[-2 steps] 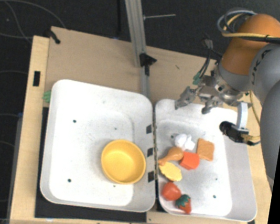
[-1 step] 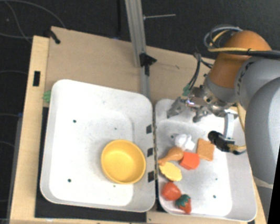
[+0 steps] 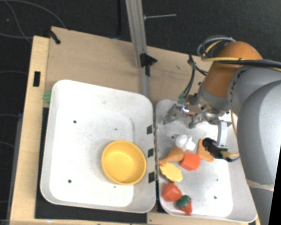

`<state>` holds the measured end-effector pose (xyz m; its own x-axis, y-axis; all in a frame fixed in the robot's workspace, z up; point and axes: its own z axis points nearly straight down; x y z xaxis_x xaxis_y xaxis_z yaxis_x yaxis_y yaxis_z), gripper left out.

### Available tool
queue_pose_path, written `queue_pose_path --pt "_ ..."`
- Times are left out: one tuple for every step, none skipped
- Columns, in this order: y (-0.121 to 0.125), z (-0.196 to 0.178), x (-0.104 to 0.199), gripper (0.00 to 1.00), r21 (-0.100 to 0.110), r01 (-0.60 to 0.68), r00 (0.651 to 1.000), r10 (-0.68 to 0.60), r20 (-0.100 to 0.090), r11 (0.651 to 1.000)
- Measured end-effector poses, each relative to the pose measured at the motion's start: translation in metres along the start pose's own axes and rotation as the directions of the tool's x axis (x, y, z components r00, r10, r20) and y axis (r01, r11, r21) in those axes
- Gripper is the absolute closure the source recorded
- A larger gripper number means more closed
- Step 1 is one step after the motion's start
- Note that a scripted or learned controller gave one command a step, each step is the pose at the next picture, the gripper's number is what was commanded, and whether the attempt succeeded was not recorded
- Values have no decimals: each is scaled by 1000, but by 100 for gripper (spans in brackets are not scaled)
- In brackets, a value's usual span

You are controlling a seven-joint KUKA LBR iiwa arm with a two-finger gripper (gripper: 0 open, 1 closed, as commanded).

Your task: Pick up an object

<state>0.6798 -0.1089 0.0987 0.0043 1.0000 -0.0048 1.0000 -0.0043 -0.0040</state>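
Gripper (image 3: 184,113) seen over right bin (image 3: 221,203) far edge; white object (image 3: 183,141) lying just below jaws; jaws' state cannot be told.

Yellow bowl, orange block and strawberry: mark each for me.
Yellow bowl (image 3: 123,161), camera view, on its inner floor.
Orange block (image 3: 191,161), camera view, on its top face.
Strawberry (image 3: 185,204), camera view, on its red body.
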Motion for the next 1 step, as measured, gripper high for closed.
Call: queue_pose_path --pt "2 -14 -1 100 -6 -1 1000 1 0 1000"
